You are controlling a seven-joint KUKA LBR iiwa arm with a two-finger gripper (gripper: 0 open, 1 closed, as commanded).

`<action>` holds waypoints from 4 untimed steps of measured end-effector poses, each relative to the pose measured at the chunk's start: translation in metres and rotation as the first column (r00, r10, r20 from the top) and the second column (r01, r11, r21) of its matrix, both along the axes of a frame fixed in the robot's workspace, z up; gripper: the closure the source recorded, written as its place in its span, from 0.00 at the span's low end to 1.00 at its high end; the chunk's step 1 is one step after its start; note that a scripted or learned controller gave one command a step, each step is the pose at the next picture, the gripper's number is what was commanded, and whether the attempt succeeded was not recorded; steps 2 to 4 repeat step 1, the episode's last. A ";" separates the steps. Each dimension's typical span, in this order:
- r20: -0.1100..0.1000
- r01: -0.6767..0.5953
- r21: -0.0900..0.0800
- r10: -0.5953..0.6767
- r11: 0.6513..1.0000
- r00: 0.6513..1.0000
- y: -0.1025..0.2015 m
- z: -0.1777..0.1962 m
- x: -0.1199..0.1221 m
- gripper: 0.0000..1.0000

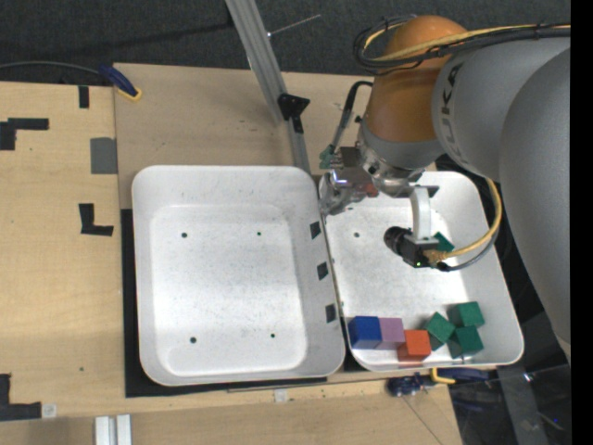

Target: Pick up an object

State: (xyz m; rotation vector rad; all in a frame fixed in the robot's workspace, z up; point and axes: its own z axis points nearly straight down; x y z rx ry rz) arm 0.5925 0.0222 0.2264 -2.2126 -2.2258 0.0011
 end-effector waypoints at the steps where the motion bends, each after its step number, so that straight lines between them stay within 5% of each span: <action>1: 0.000 -0.002 0.001 0.002 1.000 1.000 0.063 0.000 -0.016 1.00; 4: 0.000 -0.002 0.001 0.002 1.000 1.000 0.063 0.000 -0.016 1.00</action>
